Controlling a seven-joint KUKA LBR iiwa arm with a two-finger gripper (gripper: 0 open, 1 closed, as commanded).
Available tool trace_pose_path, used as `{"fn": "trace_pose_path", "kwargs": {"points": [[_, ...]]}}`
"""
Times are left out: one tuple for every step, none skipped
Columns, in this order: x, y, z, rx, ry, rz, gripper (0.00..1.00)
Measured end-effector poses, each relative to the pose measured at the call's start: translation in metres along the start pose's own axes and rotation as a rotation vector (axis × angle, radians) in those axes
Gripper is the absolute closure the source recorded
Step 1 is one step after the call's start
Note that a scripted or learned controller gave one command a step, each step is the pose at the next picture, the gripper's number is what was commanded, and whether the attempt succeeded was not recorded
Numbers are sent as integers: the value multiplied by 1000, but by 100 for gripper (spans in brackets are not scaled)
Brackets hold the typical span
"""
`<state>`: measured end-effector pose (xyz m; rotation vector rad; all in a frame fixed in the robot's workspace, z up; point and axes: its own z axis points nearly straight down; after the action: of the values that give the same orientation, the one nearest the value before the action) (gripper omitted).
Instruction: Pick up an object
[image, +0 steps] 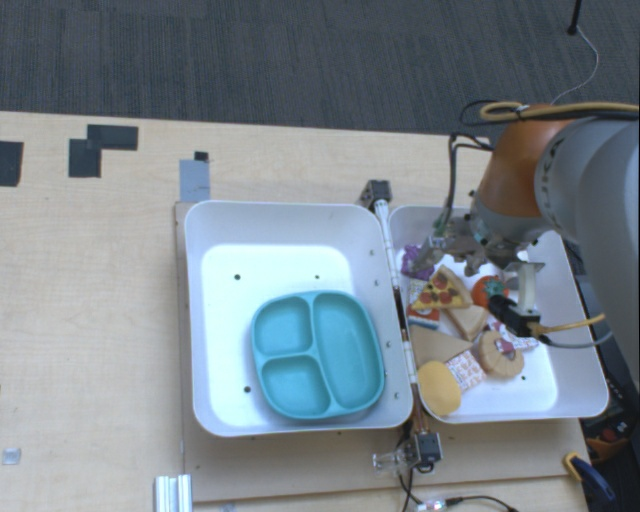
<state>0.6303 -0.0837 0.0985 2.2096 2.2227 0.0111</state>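
Note:
The right white bin (575, 400) holds several toy foods. A pizza slice (440, 292) lies near its left wall, with a tan bread wedge (467, 322) just below it. A yellow round piece (438, 387) sits at the front left corner, beside a small red-and-white packet (465, 370) and a round tan cookie (500, 357). A purple item (415, 262) lies at the back left. My gripper (478, 262) hangs over the back of this bin, close above the pizza slice and a red round toy (487, 291).
The left white bin (225, 240) carries a teal three-compartment plate (317, 353). The grey arm with its orange band (515, 165) covers the right bin's back right part. A yellow cable (570, 325) trails over that bin's right side.

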Motion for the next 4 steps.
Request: {"fn": "trace_pose_path", "kwargs": {"points": [[1,1,-11,-4,0,-2,100],[1,1,-11,-3,1,-2,0],[-1,-19,12,5,0,4,0],[0,-17,-1,-2,0,2,100]]}}
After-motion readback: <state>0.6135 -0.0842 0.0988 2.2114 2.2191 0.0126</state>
